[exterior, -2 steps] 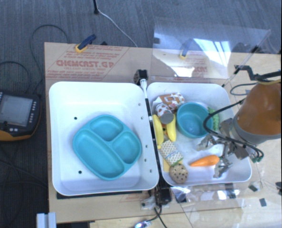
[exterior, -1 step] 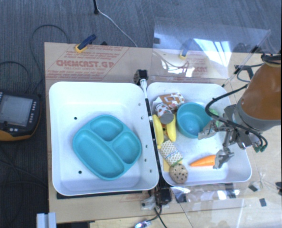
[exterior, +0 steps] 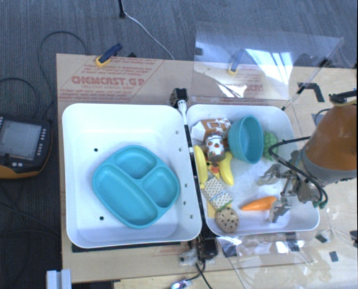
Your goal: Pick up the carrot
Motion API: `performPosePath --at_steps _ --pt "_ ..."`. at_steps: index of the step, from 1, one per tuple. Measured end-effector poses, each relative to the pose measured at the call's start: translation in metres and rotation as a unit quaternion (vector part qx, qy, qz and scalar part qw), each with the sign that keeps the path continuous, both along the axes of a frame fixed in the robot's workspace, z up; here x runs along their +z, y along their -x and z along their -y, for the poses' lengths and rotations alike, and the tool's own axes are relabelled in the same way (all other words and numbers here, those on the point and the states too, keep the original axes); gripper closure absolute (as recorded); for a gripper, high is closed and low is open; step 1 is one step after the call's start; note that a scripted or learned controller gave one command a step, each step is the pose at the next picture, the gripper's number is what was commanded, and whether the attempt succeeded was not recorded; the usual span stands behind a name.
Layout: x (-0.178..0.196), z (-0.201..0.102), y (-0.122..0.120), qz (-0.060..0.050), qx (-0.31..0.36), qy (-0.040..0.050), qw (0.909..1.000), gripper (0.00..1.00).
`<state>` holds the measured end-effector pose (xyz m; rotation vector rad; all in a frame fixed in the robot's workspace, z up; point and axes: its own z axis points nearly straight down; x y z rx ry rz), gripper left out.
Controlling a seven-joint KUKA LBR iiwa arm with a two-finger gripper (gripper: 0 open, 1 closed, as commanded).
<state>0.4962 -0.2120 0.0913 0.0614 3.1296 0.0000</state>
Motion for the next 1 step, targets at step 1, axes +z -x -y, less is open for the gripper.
performPosePath --at_steps 1 --pt "0.0015 -0.0172 0.0046 0.004 0.184 0.0066 0.9829 0.00"
